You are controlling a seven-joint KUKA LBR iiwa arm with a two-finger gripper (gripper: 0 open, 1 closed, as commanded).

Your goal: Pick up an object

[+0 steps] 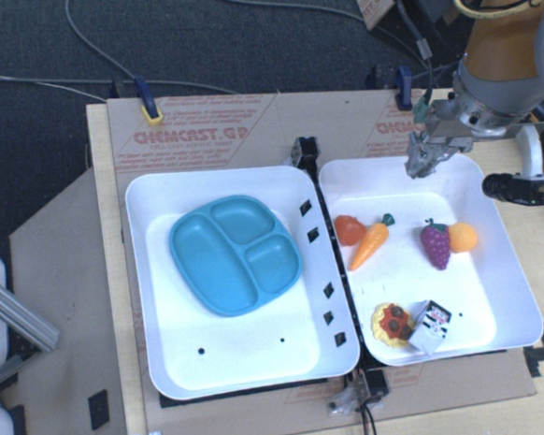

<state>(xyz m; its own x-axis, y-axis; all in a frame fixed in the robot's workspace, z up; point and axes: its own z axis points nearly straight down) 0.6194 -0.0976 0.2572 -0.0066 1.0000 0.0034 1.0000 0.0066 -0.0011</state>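
The gripper (424,164) hangs over the back rim of the right bin (511,277), carrying nothing; whether its jaws are spread I cannot tell. The toys lie loose below it for picking: carrot (370,243), tomato (349,229), grapes (434,244), orange (462,236), pizza slice (391,323). The blue divided plate (234,252) sits apart in the left bin (156,296).

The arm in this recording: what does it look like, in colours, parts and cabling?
The arm is grey metal with an orange band above the wrist. Black cables run beside its upper part. The end effector is a small grey metallic piece at the tip.
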